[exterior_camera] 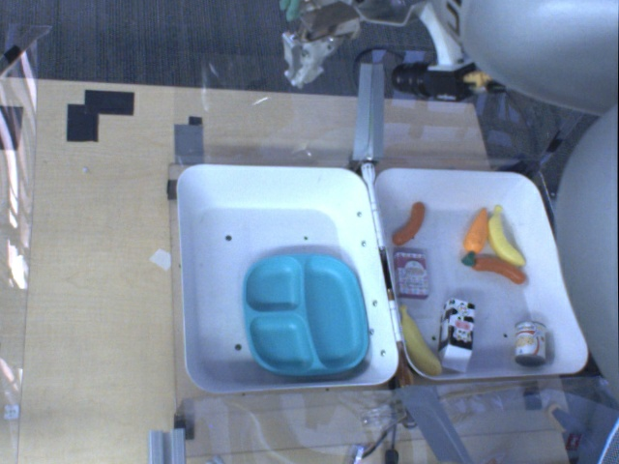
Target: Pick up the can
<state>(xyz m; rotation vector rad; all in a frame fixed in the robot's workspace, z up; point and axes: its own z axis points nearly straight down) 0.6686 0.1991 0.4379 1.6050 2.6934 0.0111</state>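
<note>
Hand: the hand point(302, 63) hangs above the far edge of the worktop point(106, 259), beyond both bins; nothing is between its fingers, and whether they are wide or narrow cannot be told.
Can: the can point(529, 342) stands upright in the near right corner of the right bin point(556, 245), well apart from the hand, toward the near right.
Neighbours: a milk carton point(457, 333) is just beside it on the left; a carrot point(499, 268) lies farther back.
Left bin: the left bin point(208, 211) holds a blue tray point(305, 314).
Judgement: a long diagonal travel is needed before any descent.
</note>
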